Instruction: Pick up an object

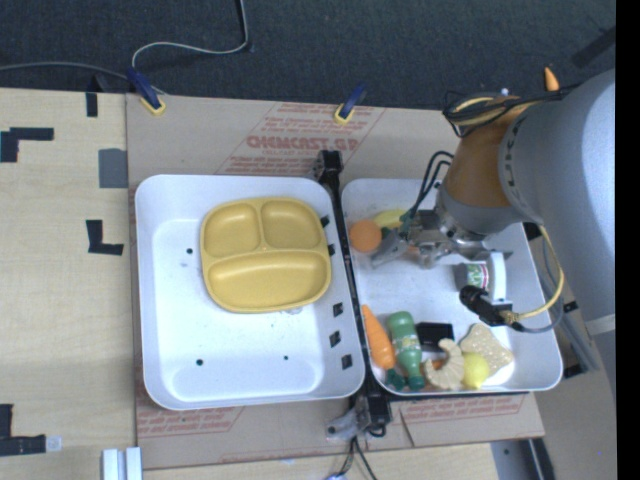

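Toward the far-left corner of the right bin [530, 373], the gripper [400, 250] sits low over the white floor, its metal fingers reaching left from the grey and orange wrist. Whether the fingers stand wide or narrow I cannot tell, since the view catches them as a blurred cluster, and nothing is visibly caught between them.

Just left of the fingertips, and slightly farther from the camera, lies a small orange ball [365, 235], close against the divider between the two bins. It looks like the nearest candidate for the pick. Being round, it has no long axis to line up with, so what matters is direction: the ball lies left of the tool and a touch far of it. A yellow piece [388, 218] sits just beyond the ball on the far side, so a grasp there risks catching both.

Other objects crowd the near edge of the same bin: an orange carrot [378, 336], a green bottle [403, 336] and a yellow lemon [476, 370], all well apart from the tool.

Across the divider, the left bin [165, 308] holds a yellow divided plate [266, 252].
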You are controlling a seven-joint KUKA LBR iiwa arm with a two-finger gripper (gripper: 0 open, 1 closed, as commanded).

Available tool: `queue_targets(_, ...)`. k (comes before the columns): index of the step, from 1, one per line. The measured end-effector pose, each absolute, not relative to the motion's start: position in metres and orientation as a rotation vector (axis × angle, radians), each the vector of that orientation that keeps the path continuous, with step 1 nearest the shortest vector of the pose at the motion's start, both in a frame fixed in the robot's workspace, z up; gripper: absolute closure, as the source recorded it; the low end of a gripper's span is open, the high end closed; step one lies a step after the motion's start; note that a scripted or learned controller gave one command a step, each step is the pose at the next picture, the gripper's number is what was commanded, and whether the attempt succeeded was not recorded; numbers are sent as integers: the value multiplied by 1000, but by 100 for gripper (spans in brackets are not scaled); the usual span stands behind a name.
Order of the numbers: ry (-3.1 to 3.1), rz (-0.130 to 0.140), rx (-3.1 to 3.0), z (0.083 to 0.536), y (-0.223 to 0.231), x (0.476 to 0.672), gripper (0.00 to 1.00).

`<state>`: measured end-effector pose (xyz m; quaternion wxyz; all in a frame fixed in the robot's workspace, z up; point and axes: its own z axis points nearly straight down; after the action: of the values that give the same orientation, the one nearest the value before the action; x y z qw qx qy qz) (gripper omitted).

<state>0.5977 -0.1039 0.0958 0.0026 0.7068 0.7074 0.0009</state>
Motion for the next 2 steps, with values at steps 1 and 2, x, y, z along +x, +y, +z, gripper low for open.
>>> queue_targets(1,2220,2,2217,105,-103,597,100)
queue_targets(2,2220,2,2218,105,-103,597,0)
